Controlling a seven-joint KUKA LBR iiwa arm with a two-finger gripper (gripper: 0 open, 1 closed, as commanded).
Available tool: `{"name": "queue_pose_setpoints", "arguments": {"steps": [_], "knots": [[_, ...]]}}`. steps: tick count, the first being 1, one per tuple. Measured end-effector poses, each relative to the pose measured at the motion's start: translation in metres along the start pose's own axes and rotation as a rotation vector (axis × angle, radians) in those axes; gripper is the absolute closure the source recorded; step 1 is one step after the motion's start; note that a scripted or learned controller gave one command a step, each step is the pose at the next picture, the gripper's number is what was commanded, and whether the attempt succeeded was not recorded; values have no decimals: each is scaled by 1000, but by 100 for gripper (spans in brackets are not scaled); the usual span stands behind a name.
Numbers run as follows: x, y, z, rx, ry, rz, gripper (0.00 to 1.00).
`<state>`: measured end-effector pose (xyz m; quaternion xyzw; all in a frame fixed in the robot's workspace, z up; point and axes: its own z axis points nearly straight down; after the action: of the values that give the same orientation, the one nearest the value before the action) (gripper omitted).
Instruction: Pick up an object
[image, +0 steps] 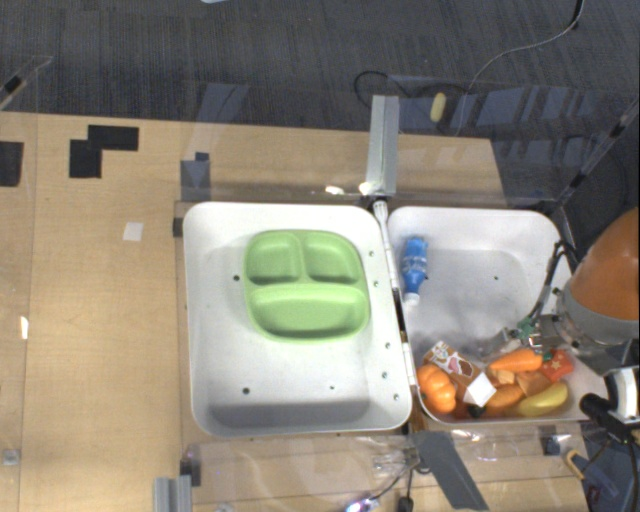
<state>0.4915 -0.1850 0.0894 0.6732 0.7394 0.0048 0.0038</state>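
We're at the approach step: arm (610, 275) sits over the right bin (500, 225), gripper (538, 338) low by the toy food pile (495, 385) in its near corner. Can't tell the gripper's opening or whether it has anything. Blue bottle (413, 264) lies apart, by the divider. Next we need to single out one item and get a clean vertical descent.

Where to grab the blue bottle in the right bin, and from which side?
Probably across the middle of the blue bottle, coming straight down. It lies flat, its long axis running roughly toward the far wall, alone beside the divider wall of the right bin. Set the fingers across its width; clearance on the divider side looks tight.
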Motion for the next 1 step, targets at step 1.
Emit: {"name": "queue_pose_setpoints", "arguments": {"steps": [1], "knots": [[-1, 3, -11, -7, -3, 0, 100]]}}
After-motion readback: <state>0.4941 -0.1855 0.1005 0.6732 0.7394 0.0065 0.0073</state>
